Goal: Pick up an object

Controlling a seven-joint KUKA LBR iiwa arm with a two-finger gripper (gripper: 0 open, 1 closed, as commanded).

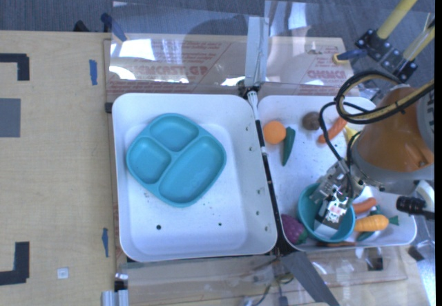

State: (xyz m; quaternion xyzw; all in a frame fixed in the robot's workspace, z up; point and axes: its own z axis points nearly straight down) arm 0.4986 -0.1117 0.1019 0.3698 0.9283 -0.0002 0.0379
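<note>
- The gripper (333,209) is seen low in the right bin (304,153), poised over the teal bowl (309,218) that sits near that bin's front edge.
- Whether the fingers are apart or together cannot be told: they are small, cluttered with cable and a white tag, and seen from above against the bowl's inside.
- Nothing is visibly held between them, so no object can be called grasped.
- The bowl is judged to be the nearest candidate for the task; its rim lies directly under and just left of the gripper, so the coming move would turn on a short drop rather than any sideways travel.
- A purple toy vegetable (293,230) is found touching the bowl's left side, and a carrot (371,222) lies just beside its right side, its long axis running left to right across the view.
- Further back in the same bin, well apart from the gripper, an orange ball (274,132) and a dark green pepper (286,146) are set near the divider; the pepper's long axis runs roughly front to back.
- A brown round item (311,120) and a second carrot (333,130) lie toward the back right, partly under the black cables.
- The left bin (138,228) holds a blue divided plate (176,159), well apart from the arm.
- Both bins rest on the surface.
</note>
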